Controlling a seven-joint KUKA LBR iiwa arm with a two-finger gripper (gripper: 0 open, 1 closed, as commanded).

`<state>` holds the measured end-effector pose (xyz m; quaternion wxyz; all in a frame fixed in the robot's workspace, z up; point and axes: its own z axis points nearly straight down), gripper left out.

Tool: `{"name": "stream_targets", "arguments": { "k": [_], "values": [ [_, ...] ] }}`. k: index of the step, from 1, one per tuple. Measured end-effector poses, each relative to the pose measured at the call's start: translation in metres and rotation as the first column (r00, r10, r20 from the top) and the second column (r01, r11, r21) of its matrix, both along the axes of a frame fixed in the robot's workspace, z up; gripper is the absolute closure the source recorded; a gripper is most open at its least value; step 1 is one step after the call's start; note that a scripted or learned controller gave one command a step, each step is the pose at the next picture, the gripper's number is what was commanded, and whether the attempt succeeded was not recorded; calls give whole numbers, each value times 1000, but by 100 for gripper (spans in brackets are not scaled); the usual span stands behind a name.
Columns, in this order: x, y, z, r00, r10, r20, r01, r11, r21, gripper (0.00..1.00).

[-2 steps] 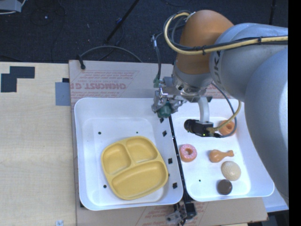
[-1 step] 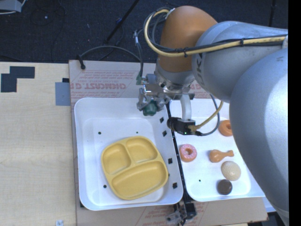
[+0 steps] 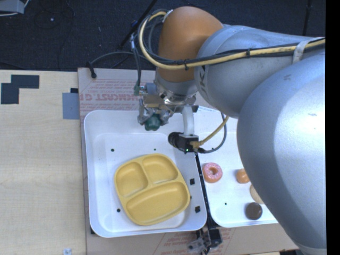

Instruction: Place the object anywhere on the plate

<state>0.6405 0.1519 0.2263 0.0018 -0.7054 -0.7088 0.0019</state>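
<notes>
My desk (image 3: 37, 158) carries two white bins; the arm (image 3: 265, 73) fills the right. The yellow plate (image 3: 152, 188) lies in the left bin (image 3: 98, 142), toward its near right corner. My hand (image 3: 154, 120) hangs above that bin's far edge, pinching a small dark-green object (image 3: 153, 123). The plate lies nearer the camera from there, open floor between.
</notes>
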Motion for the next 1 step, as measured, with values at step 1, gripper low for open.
{"name": "stream_targets", "arguments": {
  "k": [1],
  "values": [
    [0, -2, 1, 1000, -2, 0, 2, 1000, -1, 0]
  ]
}}
